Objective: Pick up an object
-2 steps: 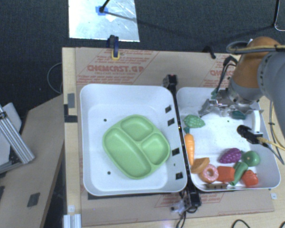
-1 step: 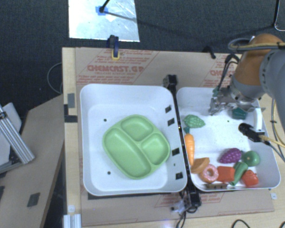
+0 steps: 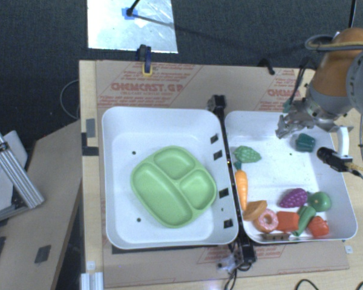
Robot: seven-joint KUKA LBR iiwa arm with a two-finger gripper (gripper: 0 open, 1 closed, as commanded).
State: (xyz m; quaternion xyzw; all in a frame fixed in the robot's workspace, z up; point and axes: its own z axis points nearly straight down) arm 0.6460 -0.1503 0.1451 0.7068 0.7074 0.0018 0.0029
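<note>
Seen from above, the gripper (image 3: 285, 129) hangs over the far end of the right bin (image 3: 263, 122); whether its fingers are apart cannot be told. A dark green toy (image 3: 305, 142) lies just right of it, other toy foods (image 3: 293, 213) clustered at the near end.
</note>
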